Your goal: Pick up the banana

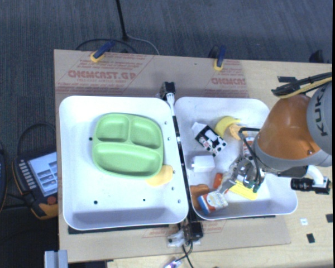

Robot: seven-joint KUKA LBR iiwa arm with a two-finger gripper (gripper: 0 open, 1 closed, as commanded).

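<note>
Two white bins sit side by side on the worktop (100,74), and the banana (161,175) is in the left bin (78,205), tucked right against the lower right corner of the green divided plate (128,144), touching its edge. It's a short yellow piece, long axis tilted roughly from lower left to upper right.

Problem is, the hand (243,175) is over in the right bin (279,205), down among the clutter there: a yellow flat piece (244,191) just under it, an orange-and-white packet (212,201) beside that, a black-and-white item (209,138) and a yellow cup-like thing (228,126) further up. I honestly can't tell whether it's open or closed, the metal bits blur together from this angle, and I can't see anything clearly held.

So from the green plate's corner, the hand is well off to the right, across the divider (178,149) between the bins. My guess: it needs to lift out, cross that divider leftward, and come down at the plate's lower right corner, closing across the banana's short side. The plate rim being right there could get in the way.
</note>
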